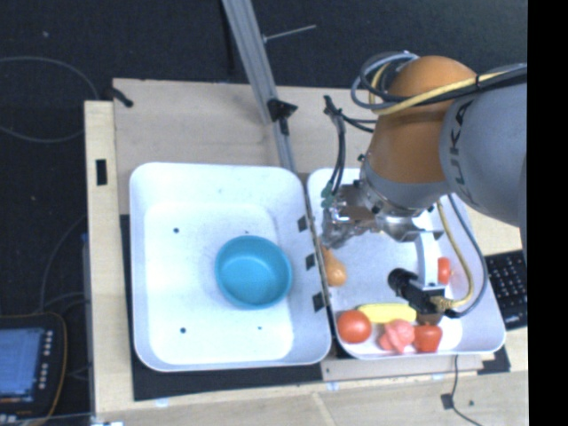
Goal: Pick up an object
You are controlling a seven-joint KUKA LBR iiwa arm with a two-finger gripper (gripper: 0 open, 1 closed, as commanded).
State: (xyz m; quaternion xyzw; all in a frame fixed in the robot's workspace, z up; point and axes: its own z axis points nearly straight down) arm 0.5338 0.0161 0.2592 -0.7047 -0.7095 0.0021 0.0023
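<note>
My pincer (335,229) sits at the left edge of the right bin (484,322), right of frame centre, hanging below my orange-banded wrist. Its metal parts are bunched against the bin wall; I cannot tell from here how it stands, and I see nothing held in it.

Candidate object: a small orange item (335,272), egg-like, lying just below the pincer in the frame, close against the wall that divides the two bins. It looks apart from the pincer, though only by a little.

Other contents of the right bin, lower part of the frame: a red tomato-like ball (354,327), a yellow banana-shaped piece (389,311), a pink piece (397,335) and a small red piece (428,336), all clustered together and touching or nearly so. A small orange-red piece (444,272) lies farther right. The left bin (177,193) carries a blue bowl (254,271), well apart from me.

Judgement: the step in hand is the descent onto the orange item. To do it well I should centre over it, align my closing axis parallel to the bin wall so neither side strikes the rim, then lower fully before closing. The item is rounded and may roll away; a slow, centred closure should limit that.
</note>
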